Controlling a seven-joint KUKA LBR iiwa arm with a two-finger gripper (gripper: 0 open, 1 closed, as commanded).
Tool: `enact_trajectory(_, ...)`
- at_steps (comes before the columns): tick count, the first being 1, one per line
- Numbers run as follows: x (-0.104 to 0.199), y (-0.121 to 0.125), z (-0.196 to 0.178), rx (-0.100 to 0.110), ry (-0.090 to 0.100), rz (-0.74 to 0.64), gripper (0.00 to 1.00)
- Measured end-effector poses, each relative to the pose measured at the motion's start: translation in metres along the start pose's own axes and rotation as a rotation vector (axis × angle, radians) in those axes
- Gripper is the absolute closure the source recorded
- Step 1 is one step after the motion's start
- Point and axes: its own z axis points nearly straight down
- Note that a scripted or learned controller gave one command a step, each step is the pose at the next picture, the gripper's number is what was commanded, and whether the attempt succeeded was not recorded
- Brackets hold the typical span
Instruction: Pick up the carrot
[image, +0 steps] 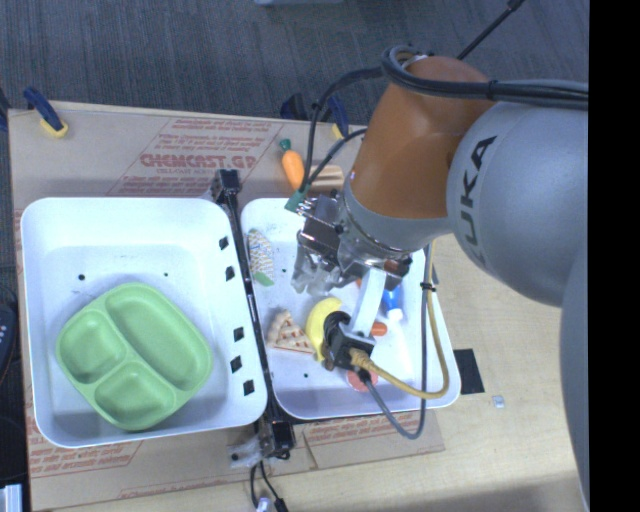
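The smooth white plastic bins (60, 300) are catching a soft sheen. The glossy green plastic divided tray (133, 356) is gleaming, while brown printed cardboard (150, 140) is lying matt beneath.

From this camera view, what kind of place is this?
Probably a robot lab or test bench: a grey arm works over two white bins of toy food, such as a carrot, on cardboard held by clamps.

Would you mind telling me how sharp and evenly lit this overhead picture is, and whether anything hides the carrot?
In the camera view, lighting is soft and even, with faint shadows inside the white bins; the green tray is crisp; the arm's orange band looms large and slightly soft; the carrot lies outside the bins, unobstructed.
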Motion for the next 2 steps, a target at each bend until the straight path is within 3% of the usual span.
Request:
enact_trajectory(1,-0.032,0.09,0.032,0.0,0.0,0.133,1.0)
enact_trajectory(2,0.067,0.036,0.067,0.003,-0.001,0.078,1.0)
